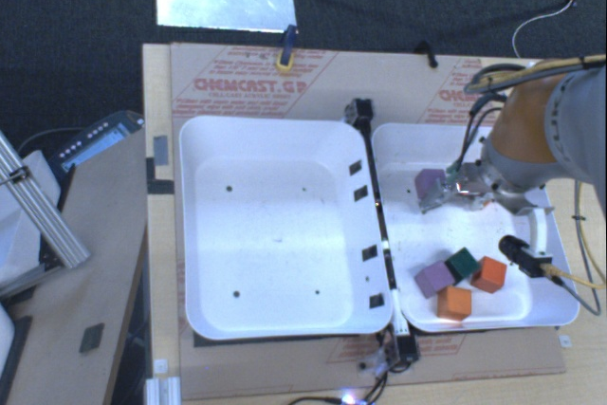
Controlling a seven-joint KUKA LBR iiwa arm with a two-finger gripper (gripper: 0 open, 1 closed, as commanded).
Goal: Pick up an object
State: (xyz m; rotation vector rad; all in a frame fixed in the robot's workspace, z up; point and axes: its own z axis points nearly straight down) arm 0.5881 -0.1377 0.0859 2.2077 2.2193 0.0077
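— Reaching is what the arm (555, 123) is doing now: it is coming in from the right and lowering its jaws (453, 190) into the right bin (545, 303), right at a purple block (429, 182) lying near that bin's upper left.

— Is it holding that block?

— I cannot tell. The jaws are sitting against the block's right side, but the slant is hiding how wide they are standing and whether the block is lying between them. I judge this to be the approach or the closing step, not the lift.

— So what is the next move asking for?

— Getting the block squarely between the jaws, closing firmly, then rising straight up. The other pieces, a mauve block (434, 278), a green block (463, 263) and two orange blocks (454, 302), are clustering well apart at the bin's lower end.

— Any writing?

— The cardboard sheet (251, 82) on the worktop is reading "CHEMCAST GP" in red.
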